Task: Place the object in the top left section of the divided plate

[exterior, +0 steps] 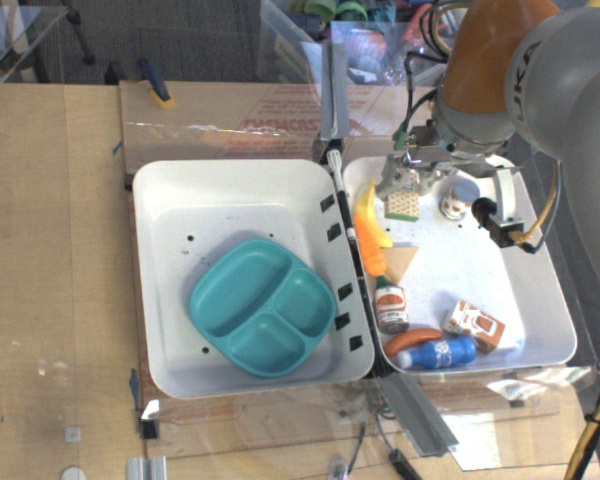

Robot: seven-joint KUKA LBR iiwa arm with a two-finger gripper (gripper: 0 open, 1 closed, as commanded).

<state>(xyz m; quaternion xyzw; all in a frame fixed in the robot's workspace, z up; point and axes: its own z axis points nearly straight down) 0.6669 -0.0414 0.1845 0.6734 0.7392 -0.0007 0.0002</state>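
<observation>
Camera view: pincer (404, 180) above a waffle piece (403, 205) in the right bin (540, 298); its grip state can't be told

The divided plate (262, 306) is teal plastic with rounded corners and three sections, lying flat and turned at a slant in the left bin (170, 198), toward that bin's near edge and right wall. The object looks to be a small waffle-patterned square piece (403, 206), tan with a grid of cells, standing tilted at the far left of the right bin (550, 308), just under the gripper (408, 176)
</observation>
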